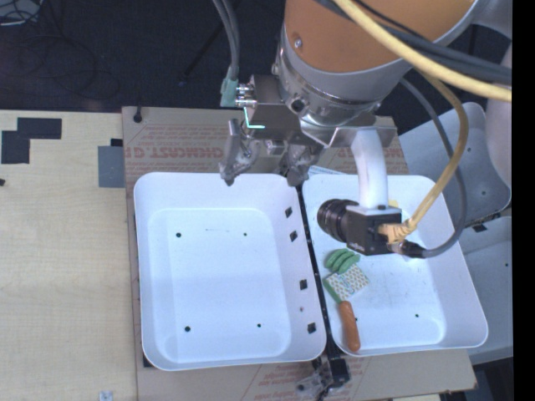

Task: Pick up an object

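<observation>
Overhead, the grey arm (368, 48) with its orange band reaches in above the far edge of the counter (58, 224), its jaws (263, 170) spread apart with nothing between them, one fingertip over the far rim of the left bin (155, 307) and the other over the divide between the two bins. In the right bin (451, 307), near its left wall, lie three small things close together: a green striped piece (341, 261) farthest back, a pale patterned packet (347, 283) just beside it, and an orange carrot-like stick (349, 326) nearest the front.
</observation>
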{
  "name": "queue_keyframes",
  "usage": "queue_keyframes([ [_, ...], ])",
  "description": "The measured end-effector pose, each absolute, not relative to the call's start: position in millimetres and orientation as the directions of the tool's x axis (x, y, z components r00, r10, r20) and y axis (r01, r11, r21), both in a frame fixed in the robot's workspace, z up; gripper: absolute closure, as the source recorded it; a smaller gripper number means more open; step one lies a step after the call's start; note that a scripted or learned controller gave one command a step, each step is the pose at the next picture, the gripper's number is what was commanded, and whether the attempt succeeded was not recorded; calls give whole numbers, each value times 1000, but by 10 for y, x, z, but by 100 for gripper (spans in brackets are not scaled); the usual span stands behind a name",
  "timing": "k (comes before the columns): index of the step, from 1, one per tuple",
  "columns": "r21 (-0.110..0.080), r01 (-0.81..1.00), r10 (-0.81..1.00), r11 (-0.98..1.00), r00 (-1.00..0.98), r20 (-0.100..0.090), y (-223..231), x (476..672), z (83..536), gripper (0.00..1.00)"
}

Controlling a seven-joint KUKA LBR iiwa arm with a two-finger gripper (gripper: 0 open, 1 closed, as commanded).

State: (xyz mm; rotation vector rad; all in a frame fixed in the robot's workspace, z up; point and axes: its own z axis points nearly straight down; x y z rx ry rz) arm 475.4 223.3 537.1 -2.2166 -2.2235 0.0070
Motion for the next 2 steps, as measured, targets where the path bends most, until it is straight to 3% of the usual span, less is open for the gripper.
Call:
queue_keyframes([
  [1, -8, 1000, 1000, 7, -7, -3, 2241, 4755, 5467, 100],
  [2, -6, 1000, 1000, 2, -2, -3, 2410, 4758, 5364, 100],
])
